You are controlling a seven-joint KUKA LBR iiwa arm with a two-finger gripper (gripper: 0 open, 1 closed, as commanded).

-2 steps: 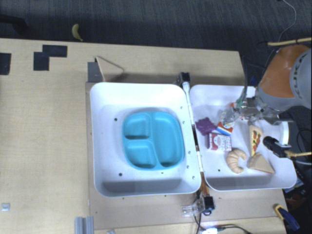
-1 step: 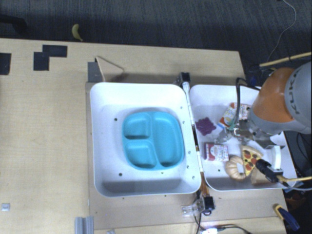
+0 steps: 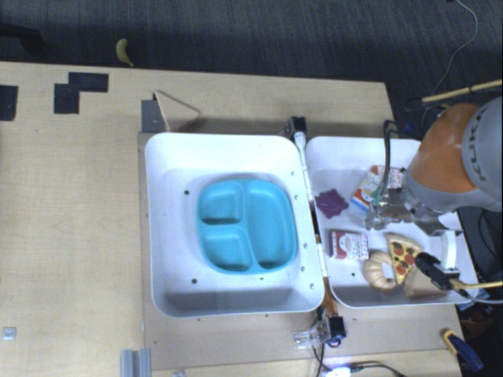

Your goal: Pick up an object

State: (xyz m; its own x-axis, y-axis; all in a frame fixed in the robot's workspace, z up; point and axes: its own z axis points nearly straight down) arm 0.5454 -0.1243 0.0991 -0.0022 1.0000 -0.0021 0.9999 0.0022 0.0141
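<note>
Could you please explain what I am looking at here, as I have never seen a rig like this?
This is one picture from a fixed camera above a bench, looking down at a slant. The grey shape with the orange band on the right is a robot arm. Its gripper, the part that grasps things, hangs over the right bin. The left bin holds a blue divided tray. The right bin holds small things: a purple piece, a red packet, a toy pizza slice and a beige bun. The job is to pick one up. From this angle I cannot tell whether anything is held.
</note>
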